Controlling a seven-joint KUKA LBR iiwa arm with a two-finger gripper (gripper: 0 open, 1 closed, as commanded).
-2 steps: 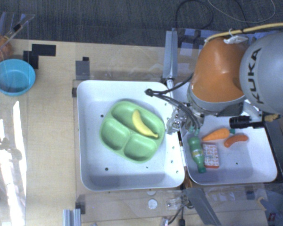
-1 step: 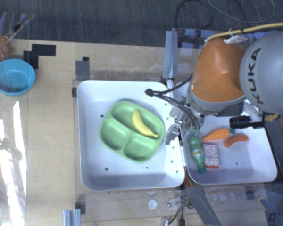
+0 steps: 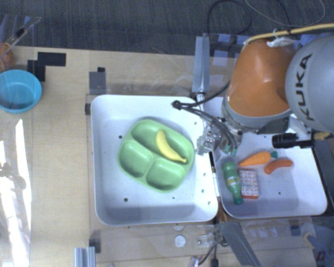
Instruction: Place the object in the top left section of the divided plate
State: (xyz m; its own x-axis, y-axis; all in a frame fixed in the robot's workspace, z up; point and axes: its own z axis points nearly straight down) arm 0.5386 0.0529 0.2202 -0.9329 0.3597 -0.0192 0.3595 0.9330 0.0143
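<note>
One banana (image 3: 171,147) – on green divided plate (image 3: 134,159) | gripper (image 3: 210,141) beside plate – finger state: cannot tell

Grey arm (image 3: 312,88) enters from right, orange band (image 3: 259,82) above wrist, bent downward. Tool (image 3: 211,141) at its tip hangs low, pointing left; cables loop along the wrist.

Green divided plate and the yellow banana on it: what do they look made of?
The green divided plate looks like moulded plastic: uniform colour, soft sheen, rounded ridges. The yellow banana is probably a plastic toy, given its smooth, even, unblemished skin, though real fruit can't be ruled out.
</note>
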